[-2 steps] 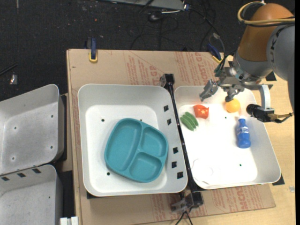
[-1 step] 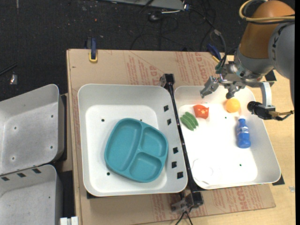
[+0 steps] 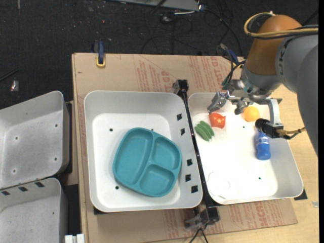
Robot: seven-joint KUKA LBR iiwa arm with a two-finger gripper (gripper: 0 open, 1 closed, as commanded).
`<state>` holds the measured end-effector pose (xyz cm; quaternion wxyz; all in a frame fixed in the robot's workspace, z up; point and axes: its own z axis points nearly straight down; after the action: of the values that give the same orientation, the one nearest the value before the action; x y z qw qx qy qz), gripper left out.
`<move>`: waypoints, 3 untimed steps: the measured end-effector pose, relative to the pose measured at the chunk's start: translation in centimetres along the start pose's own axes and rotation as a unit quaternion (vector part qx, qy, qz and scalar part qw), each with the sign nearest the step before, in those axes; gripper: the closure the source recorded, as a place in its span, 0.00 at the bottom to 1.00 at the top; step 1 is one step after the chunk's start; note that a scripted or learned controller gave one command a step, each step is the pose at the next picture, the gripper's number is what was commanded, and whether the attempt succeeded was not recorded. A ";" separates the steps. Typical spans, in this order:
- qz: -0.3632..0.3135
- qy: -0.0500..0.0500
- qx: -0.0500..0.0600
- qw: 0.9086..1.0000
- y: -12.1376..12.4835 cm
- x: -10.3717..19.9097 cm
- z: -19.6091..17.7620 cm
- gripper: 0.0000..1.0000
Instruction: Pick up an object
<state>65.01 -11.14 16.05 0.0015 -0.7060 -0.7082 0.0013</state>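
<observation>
The gripper [image 3: 228, 104] is seen low over the far end of the right bin [image 3: 283, 184], and whether it is spread or pressed together cannot be told; nothing is seen held in it. Four small objects are counted in this bin, one of each colour. One red object [image 3: 217, 119] lies just beneath the gripper, on its near side, and one orange object [image 3: 250, 114] lies just beside the gripper, toward the arm. One green object [image 3: 204, 130] is found next to the red one, a little further from the gripper and close to the wall shared with the left bin [image 3: 96, 110]. One blue object [image 3: 262, 147] lies apart from the others, nearer the camera than the orange one. Well away from the gripper, a single teal plate [image 3: 147, 162] with three compartments is laid flat in the left bin. Two bins are counted in all, both set on a cardboard sheet [image 3: 142, 70]. Red lettering is printed on the cardboard, but it cannot be read.
</observation>
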 end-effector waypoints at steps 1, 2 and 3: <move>0.002 0.000 0.000 1.000 -0.1 -0.7 4.6 0.00; 0.002 -0.001 -0.003 1.000 0.0 -0.7 6.8 0.00; 0.002 -0.001 -0.003 1.000 0.0 -0.6 5.7 1.00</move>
<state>64.96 -11.76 10.30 -0.0011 -0.7071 -0.7071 -0.0004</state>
